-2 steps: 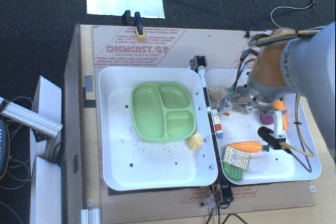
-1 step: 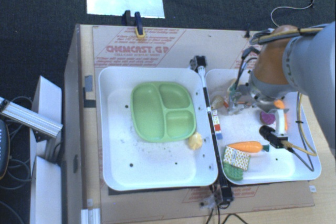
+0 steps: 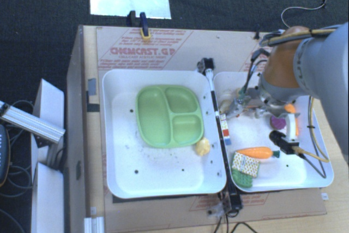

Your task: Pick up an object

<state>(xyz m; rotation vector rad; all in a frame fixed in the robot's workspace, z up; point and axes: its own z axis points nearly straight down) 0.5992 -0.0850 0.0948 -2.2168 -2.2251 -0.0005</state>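
- Gripper (image 3: 238, 103) hangs low over the upper left part of the right bin (image 3: 297, 174), near the wall it shares with the left bin (image 3: 142, 174).
- Whether it is spread or closed cannot be told; the tip is blurred and mixed with cables, and nothing can be made out in its grasp.
- Arm (image 3: 319, 60) comes in from the right, its orange band (image 3: 283, 63) above the bin's upper edge.
- Carrot (image 3: 255, 153) lies on its side in the lower middle of the right bin, green end toward the right, well apart from the gripper.
- Patterned pouch (image 3: 245, 165), green and yellow, sits just below the carrot in the bin's lower left corner, close to it or touching.
- Purple disc (image 3: 278, 121) lies to the right of the gripper, near the arm.
- Green plate (image 3: 163, 117) with three compartments lies flat in the middle of the left bin.
- Yellow lump (image 3: 202, 146) rests just beside the plate's lower right corner.
- Both bins sit side by side on the bench (image 3: 152, 49).
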